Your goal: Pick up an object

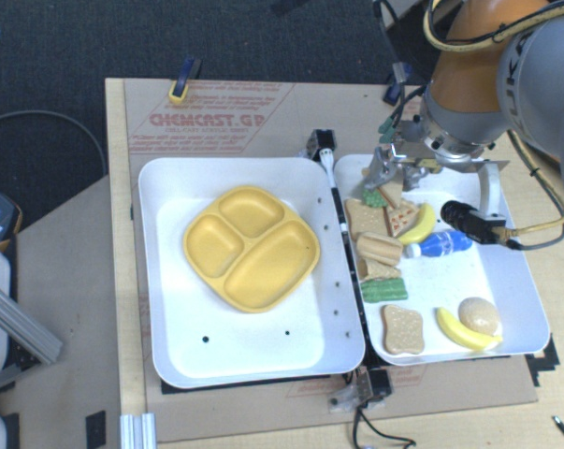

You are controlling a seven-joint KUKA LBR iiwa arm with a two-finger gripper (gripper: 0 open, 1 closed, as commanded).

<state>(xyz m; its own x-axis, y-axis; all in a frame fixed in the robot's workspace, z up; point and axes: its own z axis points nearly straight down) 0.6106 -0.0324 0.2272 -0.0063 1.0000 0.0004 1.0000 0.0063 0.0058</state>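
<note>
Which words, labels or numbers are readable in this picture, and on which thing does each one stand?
"CHEMCAST G P" in large red letters, on the brown board under the bins.
Smaller red lines above and below it, on the same board: too blurred to read.
The blue bottle in the right bin: label too small to read.

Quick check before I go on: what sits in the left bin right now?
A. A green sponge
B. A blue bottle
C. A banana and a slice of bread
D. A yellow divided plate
D. The yellow divided plate, with three compartments, lies near the middle of the left bin; the food items and the blue bottle are all in the right bin.
</note>
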